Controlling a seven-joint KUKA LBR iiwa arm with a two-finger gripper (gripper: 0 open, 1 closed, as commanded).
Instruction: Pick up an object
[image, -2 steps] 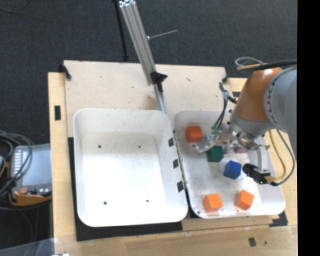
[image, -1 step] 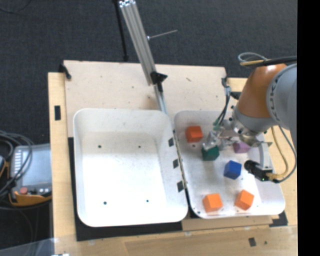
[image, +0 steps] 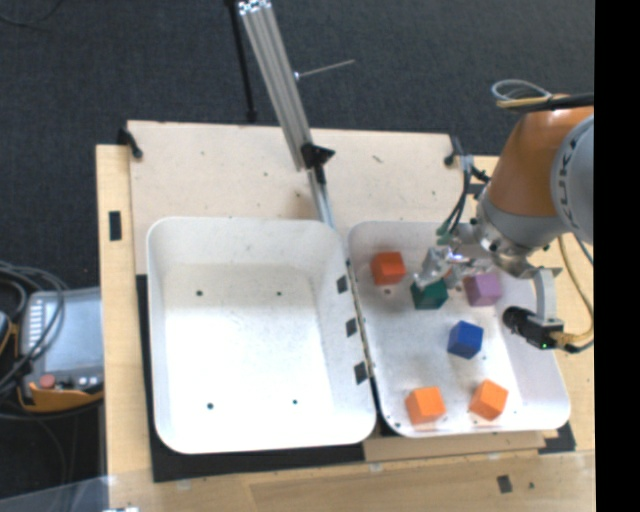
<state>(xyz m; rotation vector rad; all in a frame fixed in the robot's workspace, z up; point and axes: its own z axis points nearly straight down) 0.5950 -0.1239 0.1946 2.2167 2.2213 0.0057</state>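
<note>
Dark grey carpet around a pale wooden bench; a slanted aluminium rail runs from top centre down to the seam btwn the two bins. Some grey/orange device w/ cables sits at the left edge.

Left white bin has bare floor w/ a few dark specks. Right white bin holds all the blocks.

Arm comes in from the right, orange band above the wrist, wrist over the upper part of the right bin. Gripper hangs right above the dark green block, touching or nearly so. Can't tell if the tool is spread or clenched, and no block is clearly seen clamped in it.

Green block: upper-middle of right bin, just right of the red-orange cube, left of the purple cube. Partly covered by the gripper; looks roughly cubic, no clear long axis, edges turned a bit off the bin walls.

Others: blue cube mid-bin, below the purple one, corner-on to the bin walls. Two orange cubes near the bottom edge, one left and one right, apart from each other. All blocks sit flat on the bin floor as far as visible.
</note>
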